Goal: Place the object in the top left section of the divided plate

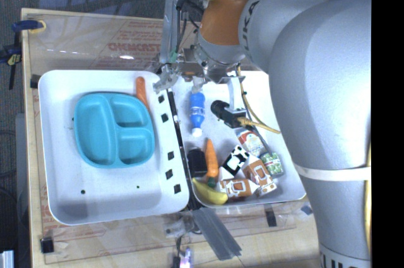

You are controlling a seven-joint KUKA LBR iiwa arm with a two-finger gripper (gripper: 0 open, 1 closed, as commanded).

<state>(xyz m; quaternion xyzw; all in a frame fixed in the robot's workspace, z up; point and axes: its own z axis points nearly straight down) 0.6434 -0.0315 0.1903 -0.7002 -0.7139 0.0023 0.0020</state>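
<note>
Cam view: grey arm (303, 71) is reaching in from the right, w/ the claw (166, 76) hanging over the top end of the wall btw the two white bins. Claw state: can't tell, too much metal clutter around it. A carrot (141, 91) is lying just left of and slightly below the claw, on the left bin (57, 191) floor, pointing roughly up-down in frame. It's sitting just beside the upper right rim of the blue divided plate (115, 130), outside it; touching or not, can't tell. The plate is lying flat further left and below the claw. To the right of and below the claw, a blue bottle (197, 110) is lying in the right bin (221, 134), white cap end pointing away from the claw. Well below the claw, at the right bin's near end, a second carrot (211, 158), a black item (197, 161), a banana (209, 192) and small printed boxes (249, 175) are crowding together.
</note>
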